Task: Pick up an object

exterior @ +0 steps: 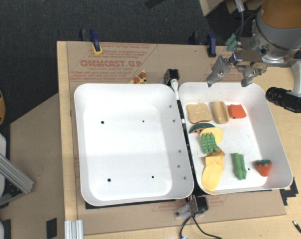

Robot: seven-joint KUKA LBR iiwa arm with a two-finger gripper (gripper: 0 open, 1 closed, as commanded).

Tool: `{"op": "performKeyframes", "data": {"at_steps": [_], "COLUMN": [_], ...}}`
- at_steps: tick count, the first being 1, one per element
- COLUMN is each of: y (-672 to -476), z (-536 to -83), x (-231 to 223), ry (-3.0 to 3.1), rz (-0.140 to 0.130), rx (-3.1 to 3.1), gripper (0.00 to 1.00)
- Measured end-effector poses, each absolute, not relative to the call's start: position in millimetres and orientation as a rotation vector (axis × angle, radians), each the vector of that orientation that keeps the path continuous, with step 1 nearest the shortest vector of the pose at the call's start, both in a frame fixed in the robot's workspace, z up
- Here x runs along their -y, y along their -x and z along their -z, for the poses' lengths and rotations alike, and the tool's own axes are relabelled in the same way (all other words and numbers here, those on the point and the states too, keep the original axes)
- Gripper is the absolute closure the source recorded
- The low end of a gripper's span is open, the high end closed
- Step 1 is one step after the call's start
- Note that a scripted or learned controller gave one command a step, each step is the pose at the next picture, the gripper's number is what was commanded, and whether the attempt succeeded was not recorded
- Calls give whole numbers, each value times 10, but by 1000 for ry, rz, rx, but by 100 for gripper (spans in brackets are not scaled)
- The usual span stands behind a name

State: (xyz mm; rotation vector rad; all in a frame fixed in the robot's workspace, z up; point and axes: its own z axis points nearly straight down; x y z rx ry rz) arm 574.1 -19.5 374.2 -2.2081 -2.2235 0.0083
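My gripper (231,75) hangs open above the far edge of the right bin (274,148), its two grey fingers (216,72) spread wide with nothing between them. Below it in the bin lie a tan bread slice (198,113), a tan roll (220,112) and an orange-red block (237,111). Further forward are a green ridged piece (208,142) on a yellow piece (216,135), a yellow pear-shaped piece (212,176), a green pickle-like piece (239,165) and a red strawberry (262,168).
The left bin (125,143) stands beside the right one on a brown board. Blue clamps (95,41) hold the board's far edge. A black fitting (284,98) sticks out at the right, close to the right bin's rim.
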Motion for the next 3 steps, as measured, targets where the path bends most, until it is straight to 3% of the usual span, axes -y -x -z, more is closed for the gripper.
{"op": "performKeyframes", "data": {"at_steps": [1, 2, 3], "y": [-5736, -5374, -5135], "z": [-3917, -5461, -4079], "x": [238, -250, -310], "ry": [2223, 2224, 2215], "rz": [4, 28, -18], "rx": [2225, 2237, 2213], "gripper": [100, 100, 100]}}
